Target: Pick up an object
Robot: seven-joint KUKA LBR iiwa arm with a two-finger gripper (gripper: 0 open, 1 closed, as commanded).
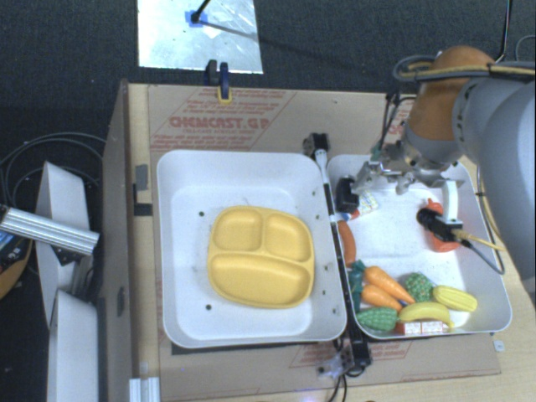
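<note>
My gripper (385, 182) hangs over the upper left part of the right bin (494, 308), open, with nothing between its fingers. Just to its left a small black object (346, 195) lies by the bin's left wall. A small pale piece (368, 202) rests on the bin floor just below the gripper. Along the bin's front lie two orange carrots (385, 286), a yellow banana (423, 311), a yellow corn cob (454, 298) and green toy vegetables (377, 318). An orange-red sausage (347, 241) sits against the left wall.
The left bin (180, 224) holds a yellow divided plate (260, 255). A red-orange item (441, 242) lies at the right side of the right bin. A bare patch of white floor shows in the middle of the right bin. The divider (331, 216) between the bins runs close to the gripper.
</note>
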